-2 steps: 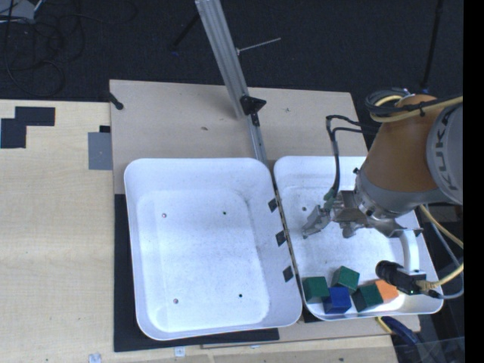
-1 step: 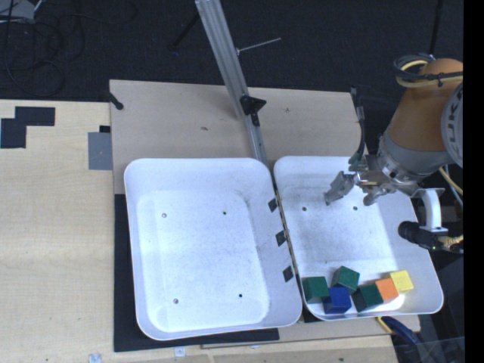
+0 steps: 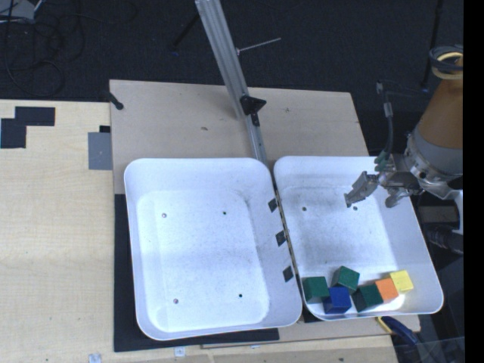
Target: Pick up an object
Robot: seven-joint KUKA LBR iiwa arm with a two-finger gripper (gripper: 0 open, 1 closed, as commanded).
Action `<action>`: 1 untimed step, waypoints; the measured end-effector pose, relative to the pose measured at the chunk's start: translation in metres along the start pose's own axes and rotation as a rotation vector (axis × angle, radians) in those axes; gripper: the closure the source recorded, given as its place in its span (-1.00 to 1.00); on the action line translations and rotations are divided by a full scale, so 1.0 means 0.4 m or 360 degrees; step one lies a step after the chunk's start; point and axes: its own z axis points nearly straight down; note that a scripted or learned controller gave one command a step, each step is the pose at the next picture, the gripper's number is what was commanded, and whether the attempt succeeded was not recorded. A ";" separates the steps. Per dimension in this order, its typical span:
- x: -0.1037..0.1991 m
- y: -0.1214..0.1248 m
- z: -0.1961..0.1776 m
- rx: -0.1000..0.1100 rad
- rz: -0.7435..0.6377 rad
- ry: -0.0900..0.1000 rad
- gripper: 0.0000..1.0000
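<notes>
Right bin (image 3: 318, 180): blocks (image 3: 355, 290) well below fingers (image 3: 361, 189).

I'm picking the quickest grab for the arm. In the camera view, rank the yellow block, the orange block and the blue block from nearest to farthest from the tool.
The tool sits above the right bin's far half.
1. Yellow block, near the right bin's front right corner.
2. Orange block, just left of the yellow one.
3. Blue block, at the front edge, farther left.

My arm's reaching in from the right, wrist low, orange band up top; tool (image 3: 376, 193) pointing left, fingers spread apart, nothing between them
</notes>
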 end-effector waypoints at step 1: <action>-0.134 -0.007 0.032 0.0007 0.0006 -0.0003 -1.00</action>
